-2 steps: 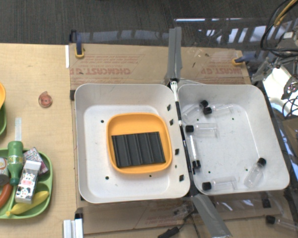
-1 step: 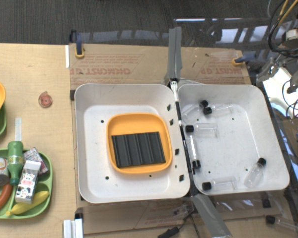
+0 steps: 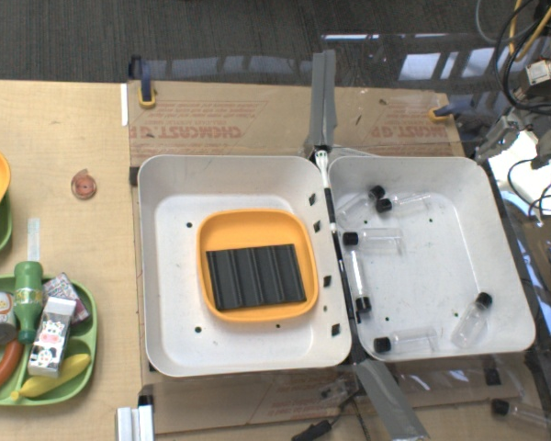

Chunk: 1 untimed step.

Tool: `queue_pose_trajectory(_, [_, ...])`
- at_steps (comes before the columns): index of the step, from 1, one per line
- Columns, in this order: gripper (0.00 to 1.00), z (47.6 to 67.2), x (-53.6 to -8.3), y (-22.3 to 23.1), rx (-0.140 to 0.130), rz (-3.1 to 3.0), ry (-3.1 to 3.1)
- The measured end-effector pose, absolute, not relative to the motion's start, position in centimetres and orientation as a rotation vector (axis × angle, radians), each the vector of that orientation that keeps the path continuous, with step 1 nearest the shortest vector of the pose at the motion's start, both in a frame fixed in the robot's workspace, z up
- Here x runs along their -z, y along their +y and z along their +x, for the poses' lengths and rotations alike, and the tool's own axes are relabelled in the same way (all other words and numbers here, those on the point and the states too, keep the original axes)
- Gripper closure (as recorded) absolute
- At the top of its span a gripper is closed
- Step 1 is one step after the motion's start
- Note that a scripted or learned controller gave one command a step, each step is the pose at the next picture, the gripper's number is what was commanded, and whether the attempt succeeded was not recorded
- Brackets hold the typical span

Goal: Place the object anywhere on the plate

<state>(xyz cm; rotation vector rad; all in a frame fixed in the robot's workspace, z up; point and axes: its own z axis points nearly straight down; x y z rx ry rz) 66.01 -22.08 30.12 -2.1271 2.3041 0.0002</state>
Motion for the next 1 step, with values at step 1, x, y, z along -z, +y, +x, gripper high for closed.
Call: queue_pose_trajectory(1, [0.0, 66.01, -27.81, -21.99, -0.003, -2.28, 2.155])
